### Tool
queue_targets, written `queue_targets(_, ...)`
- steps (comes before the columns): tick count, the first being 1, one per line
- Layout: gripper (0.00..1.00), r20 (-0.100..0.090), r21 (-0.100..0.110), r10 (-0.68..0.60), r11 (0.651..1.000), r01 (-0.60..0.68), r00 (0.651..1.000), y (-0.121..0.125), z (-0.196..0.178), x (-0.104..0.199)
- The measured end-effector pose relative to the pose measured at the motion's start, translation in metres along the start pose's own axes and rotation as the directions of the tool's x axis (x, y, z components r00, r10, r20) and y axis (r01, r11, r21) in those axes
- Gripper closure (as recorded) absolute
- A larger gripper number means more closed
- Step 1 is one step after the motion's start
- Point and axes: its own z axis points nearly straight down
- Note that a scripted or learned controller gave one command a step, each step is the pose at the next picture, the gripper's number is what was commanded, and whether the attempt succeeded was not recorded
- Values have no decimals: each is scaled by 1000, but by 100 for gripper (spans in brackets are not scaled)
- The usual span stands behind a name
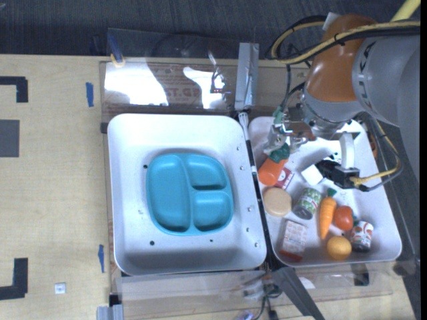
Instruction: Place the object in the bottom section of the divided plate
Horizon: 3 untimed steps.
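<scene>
the gripper (pixel 281 141) hangs over the crowded right bin (pixel 387 225); its grasp cannot be told. an orange toy (pixel 271 172) lies just below. neighbours may foul the pick; the blue divided plate (pixel 190 192) waits left.

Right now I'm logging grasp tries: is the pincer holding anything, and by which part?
It cannot be told. The pincer hangs over the right bin just above an orange bottle, with nothing visibly clamped.

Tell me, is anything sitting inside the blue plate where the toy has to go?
No. The blue divided plate in the left bin has nothing lying in any section. Between it and the toys stand the two bins' rims.
</scene>
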Motion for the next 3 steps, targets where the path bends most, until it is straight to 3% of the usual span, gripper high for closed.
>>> queue_targets(1, 100, -1, -3, 418, 909, -418, 909, 36, -2, 75)
queue_targets(2, 100, -2, -1, 693, 720, -693, 720, 59, -119, 136)
queue_targets(3, 100, -3, 0, 929, 371, -929, 371, 52, -161, 143)
